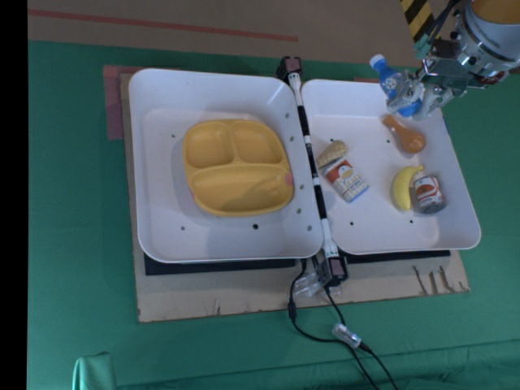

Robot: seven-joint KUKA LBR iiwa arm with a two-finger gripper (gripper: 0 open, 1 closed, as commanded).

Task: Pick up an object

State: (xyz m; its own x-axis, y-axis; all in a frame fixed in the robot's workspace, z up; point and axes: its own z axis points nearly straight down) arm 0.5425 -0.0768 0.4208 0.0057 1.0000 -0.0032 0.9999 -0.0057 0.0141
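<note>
Bins: two shallow white plastic bins side by side, the left bin and the right bin, meeting along a hinge-like seam down the middle.
Left bin contents: one thing, a yellow plastic divided plate with three compartments, lying flat near the bin's centre.
Right bin contents: six things, counted below.
Bottle: one small blue-and-white plastic bottle with a blue cap, lying tilted at about 12 o'clock in the right bin, near the far rim.
Drumstick: one orange-brown toy chicken drumstick, at about 1 o'clock from the bin's centre, just below the bottle.
Bread: one small tan bread-like piece, at about 9 o'clock in the right bin, near the seam.
Packet: one white packet with a red-and-orange label, just beside the bread, at its 5 o'clock.
Banana: one yellow toy banana, at about 4 o'clock in the bin.
Can: one small metal can with a red label, touching the banana on its 3 o'clock side.
Arm: one grey arm with an orange band, entering at the 1 o'clock corner of the view.
Claw: the two-finger gripper hangs over the right bin's far edge, right at the bottle's 3 o'clock end; whether the fingers are spread or pressed together cannot be told, nor whether they touch the bottle.
</note>
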